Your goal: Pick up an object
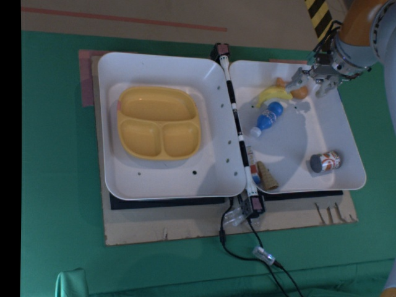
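Nearest lay a cable (260, 252); farther back, the gripper (311, 82) hovered over the right bin (346, 135), fingers spread, holding nothing, beside the banana (275, 94).

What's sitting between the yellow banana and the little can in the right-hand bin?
Nothing: between the banana and the can, the camera view shows bare white bin floor.
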`<move>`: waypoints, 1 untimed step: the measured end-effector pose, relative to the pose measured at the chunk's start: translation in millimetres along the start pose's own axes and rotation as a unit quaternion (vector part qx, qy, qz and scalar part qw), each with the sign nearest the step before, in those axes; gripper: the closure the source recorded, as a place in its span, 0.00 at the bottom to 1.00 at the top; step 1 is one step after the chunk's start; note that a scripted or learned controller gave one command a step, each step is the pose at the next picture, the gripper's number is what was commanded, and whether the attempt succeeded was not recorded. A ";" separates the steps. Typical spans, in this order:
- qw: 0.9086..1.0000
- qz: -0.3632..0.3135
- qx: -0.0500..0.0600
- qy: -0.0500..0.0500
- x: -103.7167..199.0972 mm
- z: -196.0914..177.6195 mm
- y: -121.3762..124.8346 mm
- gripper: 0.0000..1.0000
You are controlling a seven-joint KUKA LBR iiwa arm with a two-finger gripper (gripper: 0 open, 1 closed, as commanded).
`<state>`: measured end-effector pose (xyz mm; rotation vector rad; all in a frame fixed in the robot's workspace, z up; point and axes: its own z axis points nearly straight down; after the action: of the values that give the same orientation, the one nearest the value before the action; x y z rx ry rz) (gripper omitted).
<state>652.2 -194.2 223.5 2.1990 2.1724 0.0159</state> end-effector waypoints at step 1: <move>1.000 -0.003 0.014 0.009 5.3 35.0 -28.3 0.00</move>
<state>625.5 -189.6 187.2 2.2153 2.2036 0.0043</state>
